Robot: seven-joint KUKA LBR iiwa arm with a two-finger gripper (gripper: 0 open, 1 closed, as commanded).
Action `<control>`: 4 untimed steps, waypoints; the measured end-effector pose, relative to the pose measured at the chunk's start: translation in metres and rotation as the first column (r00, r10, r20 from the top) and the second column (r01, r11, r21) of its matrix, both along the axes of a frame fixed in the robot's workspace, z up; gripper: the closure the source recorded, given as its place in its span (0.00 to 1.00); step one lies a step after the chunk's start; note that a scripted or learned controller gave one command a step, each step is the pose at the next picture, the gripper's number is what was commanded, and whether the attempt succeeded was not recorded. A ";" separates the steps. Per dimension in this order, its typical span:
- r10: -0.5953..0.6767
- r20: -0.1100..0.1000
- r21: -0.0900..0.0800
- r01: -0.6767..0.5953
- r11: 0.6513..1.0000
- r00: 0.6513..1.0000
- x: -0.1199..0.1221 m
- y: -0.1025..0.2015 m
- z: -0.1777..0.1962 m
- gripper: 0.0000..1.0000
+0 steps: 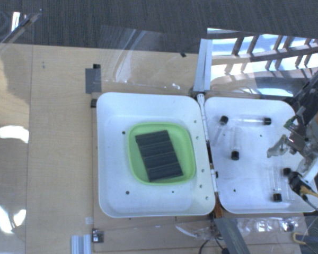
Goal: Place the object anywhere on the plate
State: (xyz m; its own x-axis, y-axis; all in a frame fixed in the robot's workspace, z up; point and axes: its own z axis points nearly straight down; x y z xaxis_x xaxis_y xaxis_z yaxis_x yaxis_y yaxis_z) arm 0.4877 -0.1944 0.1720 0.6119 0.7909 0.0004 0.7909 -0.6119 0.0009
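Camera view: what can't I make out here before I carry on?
- Claw: cut off by the right edge of the camera view; open or shut is unclear.
- Clear tubes with black caps in the right bin: too transparent to count.
- Dark ridged block on the green plate: identity unclear.

The square plastic plate [161, 153] is lime green; the ridged rectangular block [158, 155] lying on it is dark charcoal grey, marked with crosswise bands; both shallow bins, the left one [111, 194] and the right one [244, 192], are plain white; the wooden table [47, 157] is pale tan; the small clear tubes [244, 121] in the right bin have black caps; the carpeted floor [122, 4] is dark grey with a fine woven texture.
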 end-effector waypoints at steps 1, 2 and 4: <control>0.029 0.001 0.001 -0.029 1.000 1.000 0.000 -0.001 -0.038 0.00; 0.012 0.002 0.001 -0.012 1.000 1.000 0.001 0.034 -0.070 0.00; -0.091 0.001 0.001 0.091 0.996 0.996 0.000 0.016 -0.005 0.00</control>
